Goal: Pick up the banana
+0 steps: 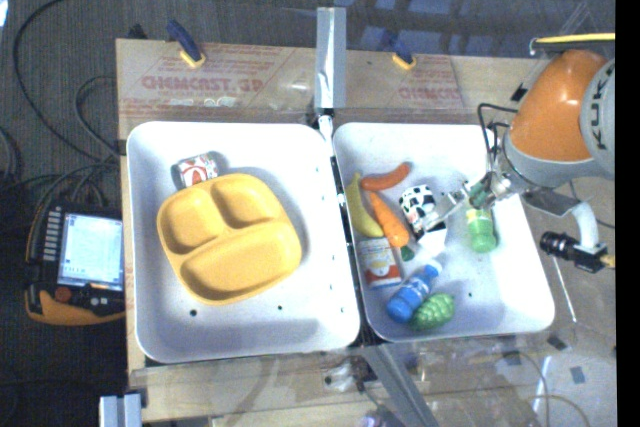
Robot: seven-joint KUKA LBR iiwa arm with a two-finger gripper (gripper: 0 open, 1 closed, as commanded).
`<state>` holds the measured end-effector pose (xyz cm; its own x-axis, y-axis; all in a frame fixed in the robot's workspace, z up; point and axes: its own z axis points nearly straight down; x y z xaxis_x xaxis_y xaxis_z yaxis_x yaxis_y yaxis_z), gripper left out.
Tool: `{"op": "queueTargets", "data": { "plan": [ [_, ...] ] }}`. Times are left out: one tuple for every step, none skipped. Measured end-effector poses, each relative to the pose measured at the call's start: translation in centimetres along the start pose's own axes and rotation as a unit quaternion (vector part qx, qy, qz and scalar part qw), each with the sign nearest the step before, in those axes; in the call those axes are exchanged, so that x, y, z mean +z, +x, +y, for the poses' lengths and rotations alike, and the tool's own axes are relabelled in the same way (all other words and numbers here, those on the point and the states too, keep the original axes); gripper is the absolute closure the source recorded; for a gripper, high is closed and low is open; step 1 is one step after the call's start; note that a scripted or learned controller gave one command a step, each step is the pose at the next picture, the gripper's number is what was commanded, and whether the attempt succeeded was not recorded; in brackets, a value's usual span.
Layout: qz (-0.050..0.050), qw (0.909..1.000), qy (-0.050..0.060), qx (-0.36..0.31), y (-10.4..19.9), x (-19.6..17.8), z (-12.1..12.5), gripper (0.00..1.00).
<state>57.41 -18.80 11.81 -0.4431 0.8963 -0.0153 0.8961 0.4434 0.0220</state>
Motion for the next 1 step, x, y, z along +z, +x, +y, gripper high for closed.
{"op": "queueTargets", "data": {
  "plan": [
    [0.006,0.9906,0.012,0.136,3.04,-5.24,10.87,0.0]
  ]
}}
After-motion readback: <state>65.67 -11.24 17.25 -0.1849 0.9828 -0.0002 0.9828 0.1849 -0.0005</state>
